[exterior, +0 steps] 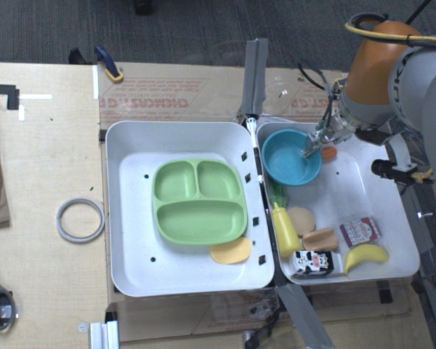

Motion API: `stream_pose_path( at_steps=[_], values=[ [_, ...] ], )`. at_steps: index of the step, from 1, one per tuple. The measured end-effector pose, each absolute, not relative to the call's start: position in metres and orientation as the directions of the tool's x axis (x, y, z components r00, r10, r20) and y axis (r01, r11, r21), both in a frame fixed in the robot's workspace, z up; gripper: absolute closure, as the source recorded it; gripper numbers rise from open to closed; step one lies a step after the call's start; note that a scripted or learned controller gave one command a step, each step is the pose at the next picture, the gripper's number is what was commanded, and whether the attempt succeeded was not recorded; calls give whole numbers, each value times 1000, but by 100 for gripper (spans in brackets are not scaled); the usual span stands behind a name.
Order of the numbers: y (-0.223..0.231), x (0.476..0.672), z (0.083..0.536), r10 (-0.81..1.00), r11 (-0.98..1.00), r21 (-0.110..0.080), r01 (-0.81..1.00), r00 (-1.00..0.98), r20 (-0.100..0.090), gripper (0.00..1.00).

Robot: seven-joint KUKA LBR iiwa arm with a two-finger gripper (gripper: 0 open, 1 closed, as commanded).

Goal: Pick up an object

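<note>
End effector over blue bowl's right rim.

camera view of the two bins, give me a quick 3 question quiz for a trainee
1. True or false: the green divided plate lies in the same bin as the blue bowl.
2. Which thing is the gripper over? A) the banana B) the blue bowl C) the yellow bottle
3. Fill in: the grey ring lies on the bench, to the ____ of the left bin in this view.

Key
1. False: the plate is in the left bin, the bowl in the right bin.
2. B, at the bowl's right rim.
3. left
</note>
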State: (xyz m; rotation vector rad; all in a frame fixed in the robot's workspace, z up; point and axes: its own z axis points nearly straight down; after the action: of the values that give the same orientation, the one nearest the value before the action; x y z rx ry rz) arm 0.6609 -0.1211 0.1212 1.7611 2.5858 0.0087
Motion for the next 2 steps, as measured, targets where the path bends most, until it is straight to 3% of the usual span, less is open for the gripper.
stream_pose_path(
  at_steps=[1,2],
  values=[
    [-121,661,121,931,366,12,930,-366,-8,0],
    [-148,659,147,974,225,2,974,-225,-3,0]
  ],
)
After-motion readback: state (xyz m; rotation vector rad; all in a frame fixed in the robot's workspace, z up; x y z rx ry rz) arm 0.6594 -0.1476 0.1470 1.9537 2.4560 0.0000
